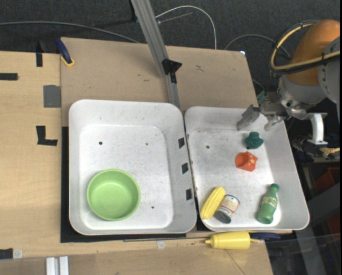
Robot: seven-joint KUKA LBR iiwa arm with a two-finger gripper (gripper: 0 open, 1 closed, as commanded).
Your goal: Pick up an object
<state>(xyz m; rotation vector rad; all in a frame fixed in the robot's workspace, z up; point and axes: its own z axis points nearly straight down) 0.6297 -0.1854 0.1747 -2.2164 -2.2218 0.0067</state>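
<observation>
Right bin, upper right of centre: a small dark green object lies just below the gripper, whose fingers are spread and hold nothing. Lower in this bin lie a red object, a green bottle, a yellow corn cob touching a small can. Left bin: green bowl, lower left. A yellow bottle rests on the desk at the bottom edge.

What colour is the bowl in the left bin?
The bowl is light green, seen clearly in the camera view.
</observation>
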